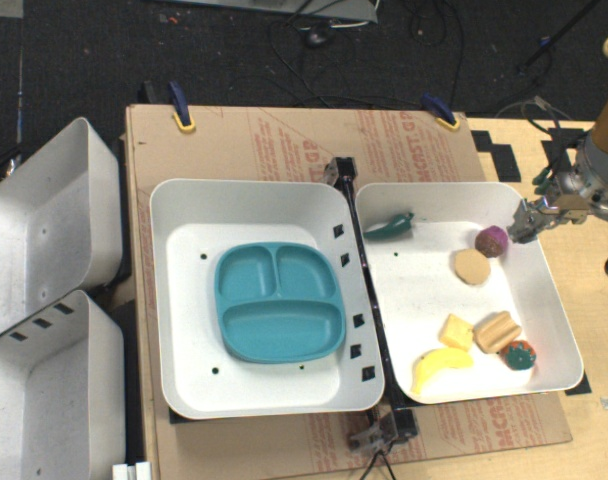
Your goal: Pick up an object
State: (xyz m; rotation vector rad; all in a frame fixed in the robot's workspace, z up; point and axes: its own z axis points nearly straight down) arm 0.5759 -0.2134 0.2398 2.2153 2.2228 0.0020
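The right bin [424,268] holds several small items: a purple ball-like piece [492,239], a tan round piece [472,267], a teal pepper-like piece [388,228], a yellow wedge [456,332], a tan bread-like block [496,331], a yellow banana [439,367] and a red-and-teal piece [520,355]. My gripper [529,221] hangs at the bin's right rim, just right of the purple piece. Nothing shows between its fingers.
The left bin [179,288] carries a teal divided plate [280,301]. A black divider [362,288] runs between the bins. Two spare white bins [44,268] lie off the bench at the left. Yellow clamps [184,120] hold the cardboard base at the back.
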